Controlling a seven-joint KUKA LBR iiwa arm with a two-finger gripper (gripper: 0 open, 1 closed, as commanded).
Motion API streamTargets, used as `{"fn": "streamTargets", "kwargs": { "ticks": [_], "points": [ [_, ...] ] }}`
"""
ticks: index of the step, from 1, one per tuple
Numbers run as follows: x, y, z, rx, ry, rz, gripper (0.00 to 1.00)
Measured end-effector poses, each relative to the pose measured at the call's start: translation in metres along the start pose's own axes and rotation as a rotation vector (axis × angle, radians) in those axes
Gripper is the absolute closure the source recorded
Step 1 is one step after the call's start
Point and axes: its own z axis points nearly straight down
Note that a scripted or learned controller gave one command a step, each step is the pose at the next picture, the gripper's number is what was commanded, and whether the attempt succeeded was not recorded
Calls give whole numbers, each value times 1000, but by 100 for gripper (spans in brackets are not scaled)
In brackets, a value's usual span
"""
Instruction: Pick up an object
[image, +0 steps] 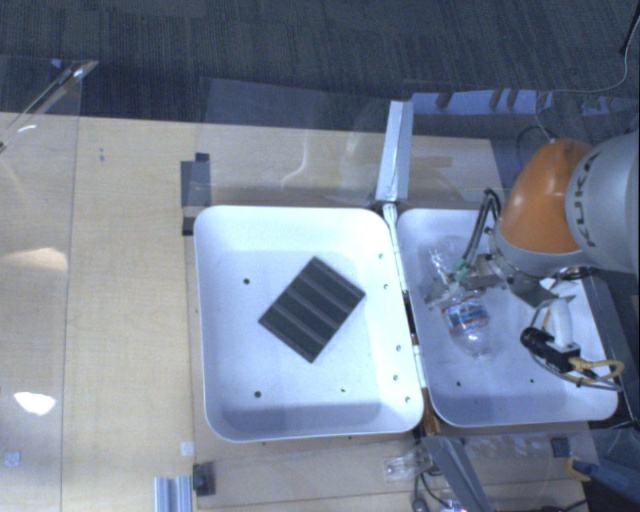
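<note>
Ribbed dark slab (312, 308) lies mid-bin, clear of every wall.

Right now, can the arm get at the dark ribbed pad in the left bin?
Probably yes. The dark ribbed pad lies flat and alone mid-floor in the left bin, away from its walls. The gripper hangs over the right bin, so it must cross the divider.

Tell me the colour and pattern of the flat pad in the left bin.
Dark grey with parallel ridged stripes, seen in the camera view: flat pad.
</note>
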Motion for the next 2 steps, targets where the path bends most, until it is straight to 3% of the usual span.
{"fn": "streamTargets", "kwargs": {
  "ticks": [1,2],
  "points": [
    [1,3,-12,-8,-1,-2,100],
    [61,25,-83,17,4,119,100]
  ]
}}
